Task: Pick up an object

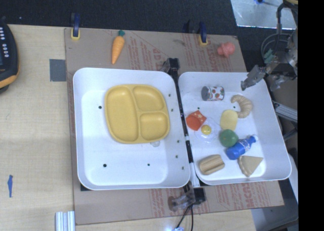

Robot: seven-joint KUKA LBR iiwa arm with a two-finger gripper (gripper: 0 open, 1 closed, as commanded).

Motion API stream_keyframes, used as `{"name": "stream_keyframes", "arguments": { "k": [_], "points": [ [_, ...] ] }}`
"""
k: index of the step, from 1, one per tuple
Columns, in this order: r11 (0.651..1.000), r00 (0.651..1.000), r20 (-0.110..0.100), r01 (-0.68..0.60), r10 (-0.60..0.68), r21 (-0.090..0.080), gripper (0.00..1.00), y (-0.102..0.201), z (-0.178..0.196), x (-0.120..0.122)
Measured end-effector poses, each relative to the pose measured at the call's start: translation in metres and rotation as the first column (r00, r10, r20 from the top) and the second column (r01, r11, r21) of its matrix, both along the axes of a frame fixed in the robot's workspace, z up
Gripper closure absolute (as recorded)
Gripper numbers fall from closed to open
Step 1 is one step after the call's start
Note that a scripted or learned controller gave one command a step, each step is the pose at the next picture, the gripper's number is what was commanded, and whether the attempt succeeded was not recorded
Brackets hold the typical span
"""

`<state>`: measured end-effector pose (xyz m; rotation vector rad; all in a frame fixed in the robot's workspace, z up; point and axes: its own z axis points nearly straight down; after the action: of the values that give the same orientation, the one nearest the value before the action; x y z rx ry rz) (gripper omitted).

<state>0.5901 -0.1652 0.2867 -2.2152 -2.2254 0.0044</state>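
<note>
The right bin [273, 124] holds several small objects: a striped can [212, 93], a croissant [243, 105], a pale yellow piece [229, 120], a red piece [196, 120], a small yellow ball [206, 130], a green ball [228, 137], a blue bottle [240, 147], a bread roll [210, 164] and a tan wedge [250, 164]. My gripper [251, 79] hangs over the bin's far right corner, above and to the right of the croissant. It is dark and partly cut off by the frame's edge, and nothing shows in it.
The left bin [91, 164] carries a yellow divided plate [137, 112]. A toy carrot [117, 47] and a pink object [226, 48] lie on the cardboard behind the bins. A dark device [7, 55] sits at the far left edge.
</note>
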Motion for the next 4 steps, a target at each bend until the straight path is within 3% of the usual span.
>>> {"name": "stream_keyframes", "arguments": {
  "k": [1, 2, 3, 4],
  "points": [
    [1.000, 1.000, -0.010, 0.002, -0.002, 0.002, 0.00, -0.019, -0.114, -0.002],
    [1.000, 1.000, -0.010, -0.002, 0.002, 0.005, 0.00, 0.020, -0.193, -0.031],
    [1.000, 1.000, -0.009, 0.006, -0.006, 0.003, 0.00, -0.010, -0.196, -0.119],
    [1.000, 1.000, 0.013, -0.009, 0.009, 0.001, 0.00, 0.055, -0.149, -0.005]
  ]
}}
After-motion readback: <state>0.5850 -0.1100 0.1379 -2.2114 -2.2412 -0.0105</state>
